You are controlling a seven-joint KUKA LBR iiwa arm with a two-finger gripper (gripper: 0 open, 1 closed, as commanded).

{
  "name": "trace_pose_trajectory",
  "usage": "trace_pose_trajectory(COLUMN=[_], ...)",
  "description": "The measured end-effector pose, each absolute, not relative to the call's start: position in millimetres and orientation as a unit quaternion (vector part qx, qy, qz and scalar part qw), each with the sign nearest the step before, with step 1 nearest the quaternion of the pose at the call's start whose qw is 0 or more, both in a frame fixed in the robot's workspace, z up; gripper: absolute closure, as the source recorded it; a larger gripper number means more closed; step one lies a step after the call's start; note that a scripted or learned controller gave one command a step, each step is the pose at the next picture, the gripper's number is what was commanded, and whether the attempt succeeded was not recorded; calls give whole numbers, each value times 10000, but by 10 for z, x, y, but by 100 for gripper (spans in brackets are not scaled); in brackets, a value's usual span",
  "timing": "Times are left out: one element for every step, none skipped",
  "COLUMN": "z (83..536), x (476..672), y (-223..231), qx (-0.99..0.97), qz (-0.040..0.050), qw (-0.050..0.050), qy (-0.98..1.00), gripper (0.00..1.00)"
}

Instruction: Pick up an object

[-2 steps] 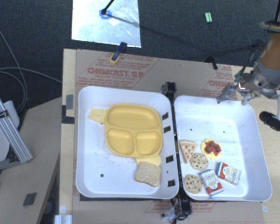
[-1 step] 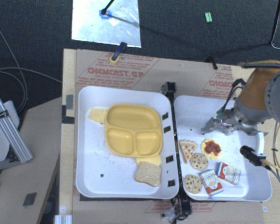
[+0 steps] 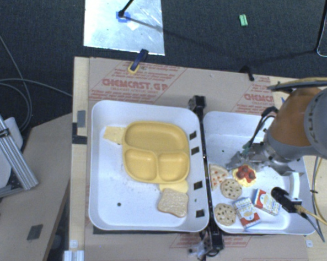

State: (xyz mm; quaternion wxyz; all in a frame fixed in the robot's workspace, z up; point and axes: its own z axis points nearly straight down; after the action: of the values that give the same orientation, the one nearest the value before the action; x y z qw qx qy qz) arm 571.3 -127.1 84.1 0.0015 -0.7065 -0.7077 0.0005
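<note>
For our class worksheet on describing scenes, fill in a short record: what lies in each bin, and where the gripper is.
left bin: yellow tray, bread, pale slice
right bin: pizza slice, two cookies, two cartons, red toy
gripper: over the right bin, just above the red toy
arm: reaches in from the right
</note>
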Motion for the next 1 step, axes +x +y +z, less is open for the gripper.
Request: trace_pose_trajectory(z=[957], x=[5747], y=[-1291], qx=[-7064], qz=[-15], qw=[-22], qy=[-7078], gripper=[100])
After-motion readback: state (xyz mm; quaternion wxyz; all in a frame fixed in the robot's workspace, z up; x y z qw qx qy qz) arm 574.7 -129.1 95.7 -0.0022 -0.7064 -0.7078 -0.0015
